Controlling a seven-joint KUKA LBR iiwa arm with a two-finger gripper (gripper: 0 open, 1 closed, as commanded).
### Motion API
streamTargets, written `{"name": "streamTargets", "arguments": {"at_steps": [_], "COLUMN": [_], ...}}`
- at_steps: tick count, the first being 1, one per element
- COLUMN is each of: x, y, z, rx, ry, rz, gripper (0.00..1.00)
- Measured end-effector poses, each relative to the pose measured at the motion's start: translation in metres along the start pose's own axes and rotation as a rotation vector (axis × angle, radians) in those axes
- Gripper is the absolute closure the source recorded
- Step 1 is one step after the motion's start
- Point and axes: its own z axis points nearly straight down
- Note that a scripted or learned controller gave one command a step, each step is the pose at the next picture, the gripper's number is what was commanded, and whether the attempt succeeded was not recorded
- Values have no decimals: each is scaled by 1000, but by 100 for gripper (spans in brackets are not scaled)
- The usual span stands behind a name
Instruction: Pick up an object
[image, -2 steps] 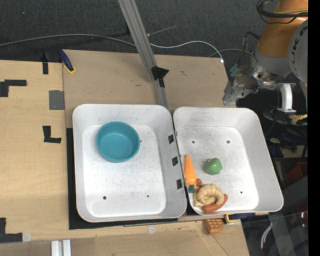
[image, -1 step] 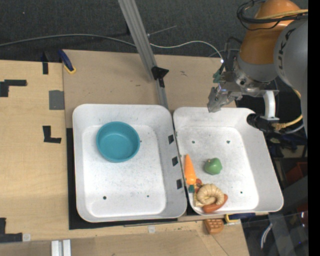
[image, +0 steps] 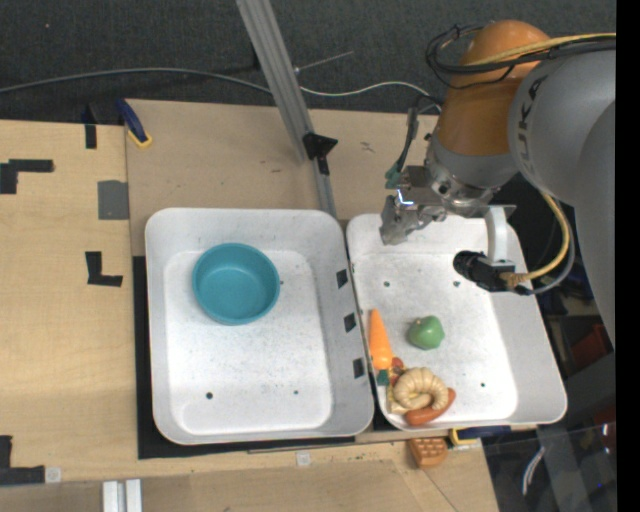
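Note:
The right bin (image: 500, 390) holds a green apple-like toy (image: 427, 332) near its middle, an orange carrot (image: 380, 343) along its left wall, and a tan croissant-like piece (image: 416, 387) on a red sausage (image: 432, 407) at the front left. A blue bowl (image: 236, 283) sits in the left bin (image: 250, 400). My gripper (image: 400, 226) hangs over the right bin's far left corner, well behind the toys, with nothing seen between its fingers.
A slanted metal pole (image: 290, 100) rises behind the bins. A black cable fitting (image: 482, 270) hangs from the arm over the right bin's far side. A small orange block (image: 428, 452) lies on the bench in front of the right bin.

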Motion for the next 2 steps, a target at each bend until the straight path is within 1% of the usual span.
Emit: {"name": "streamTargets", "arguments": {"at_steps": [1, 2], "x": [45, 86], "y": [-17, -37], "z": [15, 10], "rx": [1, -2], "ry": [0, -1], "rz": [0, 3], "gripper": [100, 100]}}
